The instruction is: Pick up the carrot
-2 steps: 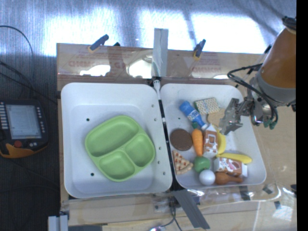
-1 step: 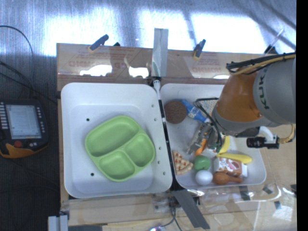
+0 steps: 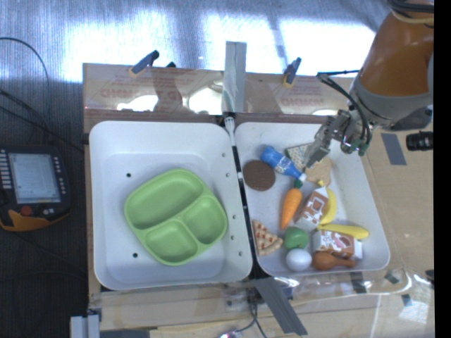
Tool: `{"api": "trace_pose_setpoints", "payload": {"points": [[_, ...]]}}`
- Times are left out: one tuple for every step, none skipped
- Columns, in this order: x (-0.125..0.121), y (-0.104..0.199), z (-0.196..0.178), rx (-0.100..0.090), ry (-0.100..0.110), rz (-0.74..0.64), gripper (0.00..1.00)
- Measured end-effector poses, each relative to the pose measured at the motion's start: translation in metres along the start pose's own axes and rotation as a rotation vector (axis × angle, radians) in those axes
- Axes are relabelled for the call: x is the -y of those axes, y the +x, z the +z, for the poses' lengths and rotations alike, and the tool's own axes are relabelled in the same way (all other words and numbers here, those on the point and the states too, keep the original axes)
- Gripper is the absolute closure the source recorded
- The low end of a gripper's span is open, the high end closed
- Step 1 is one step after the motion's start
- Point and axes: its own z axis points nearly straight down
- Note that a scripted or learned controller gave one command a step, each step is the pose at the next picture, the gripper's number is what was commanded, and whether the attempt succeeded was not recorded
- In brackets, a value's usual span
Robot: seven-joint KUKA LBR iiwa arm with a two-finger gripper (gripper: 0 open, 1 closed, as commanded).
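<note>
Right, here's the arm leaning in from the right, orange band up high, and the gripper point(image 3: 325, 141) hanging over the far corner of the right bin point(image 3: 375, 217). Whether it is spread or pressed together I cannot tell from where I'm standing; nothing visibly sits in it.

The carrot point(image 3: 290, 206) lies near the middle of that bin, orange body slanting, green top toward the near side. It's crowded! A packet point(image 3: 314, 208) presses against its right side, a green ball point(image 3: 296, 237) sits at its leafy end, and the blue bottle point(image 3: 282, 163) has its cap just off the carrot's upper tip. A brown disc point(image 3: 259, 175) rests to the upper left, a pizza slice point(image 3: 266, 239) to the lower left.

The gripper is well apart from the carrot, up by a speckled wedge point(image 3: 301, 153) and a tan piece point(image 3: 318, 170).

The danger, I'd say: come down straight from there and it grabs the wrong item. Even over the carrot, one side could land on the packet, or the tapered body could slip out. The left bin point(image 3: 113, 210), with its green plate point(image 3: 176, 217), is out of play.
</note>
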Motion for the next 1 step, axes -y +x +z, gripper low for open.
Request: {"api": "trace_pose_setpoints", "payload": {"points": [[0.0008, 0.0014, 0.0044, -0.009, 0.004, 0.001, 0.00]]}}
